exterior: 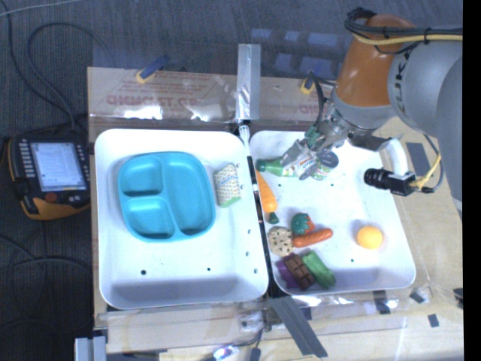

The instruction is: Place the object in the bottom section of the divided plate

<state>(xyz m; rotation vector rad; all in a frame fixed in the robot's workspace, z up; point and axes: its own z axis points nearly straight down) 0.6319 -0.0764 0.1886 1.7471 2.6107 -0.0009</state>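
Observation:
A blue divided plate [161, 194] lies in the left bin [173, 280], with two small sections on its left and one large section on its right. Nothing lies in the plate. A beige, bread-like piece [227, 184] rests in that bin against the plate's right rim. My gripper [310, 156] is low over the back of the right bin [391, 265]. It is at the right end of a green and white bottle [276, 167] that lies on the bin floor. Whether it holds the bottle cannot be told.
The right bin also holds an orange carrot [266, 194], a cookie [280, 239], a red pepper [313, 237], a green-blue piece [301, 222], an orange ball [369, 237], a brown bar [295, 270] and a green piece [319, 269]. A black fitting [387, 179] juts in at the right wall.

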